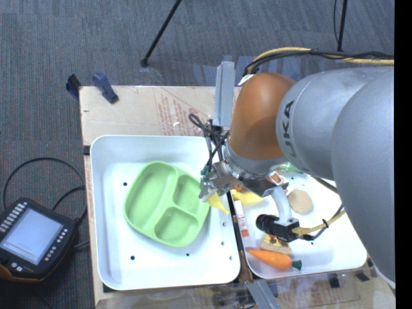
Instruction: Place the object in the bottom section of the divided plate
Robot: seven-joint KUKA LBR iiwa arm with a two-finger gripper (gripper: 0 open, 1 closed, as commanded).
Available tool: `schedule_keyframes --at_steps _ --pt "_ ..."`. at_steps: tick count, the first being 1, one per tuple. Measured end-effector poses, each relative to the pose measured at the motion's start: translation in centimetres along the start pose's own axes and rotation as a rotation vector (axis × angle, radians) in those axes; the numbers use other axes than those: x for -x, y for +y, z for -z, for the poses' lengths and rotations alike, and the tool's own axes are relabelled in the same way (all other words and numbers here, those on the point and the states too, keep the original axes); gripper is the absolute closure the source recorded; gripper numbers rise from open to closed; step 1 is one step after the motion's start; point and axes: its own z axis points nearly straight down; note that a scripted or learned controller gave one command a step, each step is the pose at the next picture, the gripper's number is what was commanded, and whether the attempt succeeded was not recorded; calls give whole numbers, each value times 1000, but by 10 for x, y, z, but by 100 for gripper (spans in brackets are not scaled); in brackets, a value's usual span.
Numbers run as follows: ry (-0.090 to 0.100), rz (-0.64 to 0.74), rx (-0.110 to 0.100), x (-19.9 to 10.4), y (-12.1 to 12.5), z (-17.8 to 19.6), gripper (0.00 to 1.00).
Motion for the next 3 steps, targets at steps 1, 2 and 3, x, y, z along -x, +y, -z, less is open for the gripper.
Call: schedule_keyframes --at_steps 1,2,3 --pt "-1 -522 -1 -8 13 0 100" --pt "-1 -964 0 -35 64 43 100" --pt "-1 -806 -1 -11 -14 80 100"
